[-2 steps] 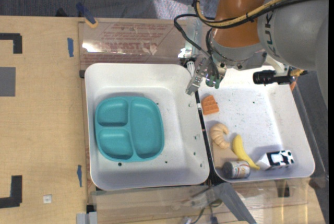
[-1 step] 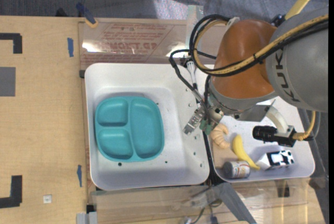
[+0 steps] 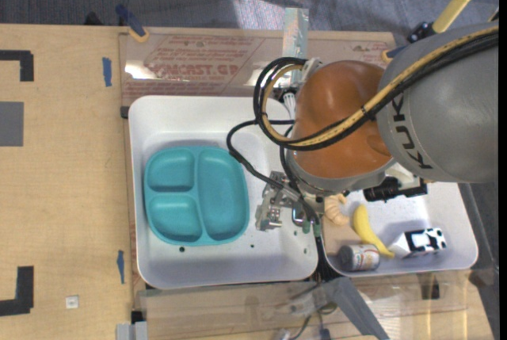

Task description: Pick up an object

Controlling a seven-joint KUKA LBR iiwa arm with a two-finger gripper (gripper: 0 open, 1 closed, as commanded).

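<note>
A teal divided plate point(image 3: 196, 194) lies in the left bin point(image 3: 166, 115), toward its left side. My gripper point(image 3: 279, 212) hangs low over the right part of that bin, just right of the plate's edge, with nothing visibly held. In the right bin point(image 3: 455, 208) lie a yellow banana point(image 3: 369, 228), a small can point(image 3: 358, 257) on its side, a black-and-white toy point(image 3: 425, 241) and a small tan object point(image 3: 335, 209). The arm's orange band point(image 3: 341, 124) hides the back of both bins.
Black and yellow cables point(image 3: 265, 105) loop off the wrist over the left bin. A wooden board point(image 3: 59, 172) extends to the left of the bins. The wall between the bins point(image 3: 318, 251) sits just right of the gripper.
</note>
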